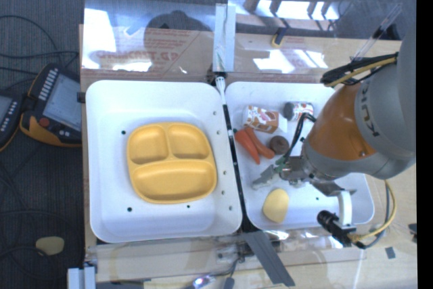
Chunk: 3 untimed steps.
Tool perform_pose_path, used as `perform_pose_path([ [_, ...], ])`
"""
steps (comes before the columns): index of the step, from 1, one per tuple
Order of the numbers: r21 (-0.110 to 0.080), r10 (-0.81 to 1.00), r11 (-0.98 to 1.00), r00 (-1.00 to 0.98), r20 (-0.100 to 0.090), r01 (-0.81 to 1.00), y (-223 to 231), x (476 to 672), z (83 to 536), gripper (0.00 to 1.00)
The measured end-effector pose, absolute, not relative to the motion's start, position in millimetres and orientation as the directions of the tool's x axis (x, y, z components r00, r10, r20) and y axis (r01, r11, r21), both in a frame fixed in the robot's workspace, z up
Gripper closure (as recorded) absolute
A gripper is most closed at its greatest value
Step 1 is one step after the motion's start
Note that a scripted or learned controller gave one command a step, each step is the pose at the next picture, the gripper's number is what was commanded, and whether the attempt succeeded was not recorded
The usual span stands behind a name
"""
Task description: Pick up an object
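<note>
The right bin [306, 214] holds two orange carrots [251, 144], a brown round piece [278, 143], a red-and-white labelled packet [261, 118], a small can [300, 109] and a pale yellow rounded item [275, 205]. My gripper [266, 176] reaches in from the right and sits low in this bin. It is just below the carrots and just above the yellow item. I see nothing held in it. The arm's orange band [342, 132] covers the right part of the bin.
The left bin [108, 216] carries a yellow divided plate [172, 162]. A central wall [230, 152] separates the bins. A handheld pendant [51, 105] with cables lies on the floor to the left. Clear panels stand behind both bins.
</note>
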<state>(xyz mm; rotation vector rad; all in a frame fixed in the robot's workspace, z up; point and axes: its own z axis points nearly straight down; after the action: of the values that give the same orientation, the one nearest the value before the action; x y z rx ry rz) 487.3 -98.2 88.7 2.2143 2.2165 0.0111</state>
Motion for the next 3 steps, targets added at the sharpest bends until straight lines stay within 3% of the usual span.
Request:
perform_pose_path([
  [3,0.011,1.0,0.0,0.0,-0.002,1.0,-96.0,487.1,89.6,0.0],
])
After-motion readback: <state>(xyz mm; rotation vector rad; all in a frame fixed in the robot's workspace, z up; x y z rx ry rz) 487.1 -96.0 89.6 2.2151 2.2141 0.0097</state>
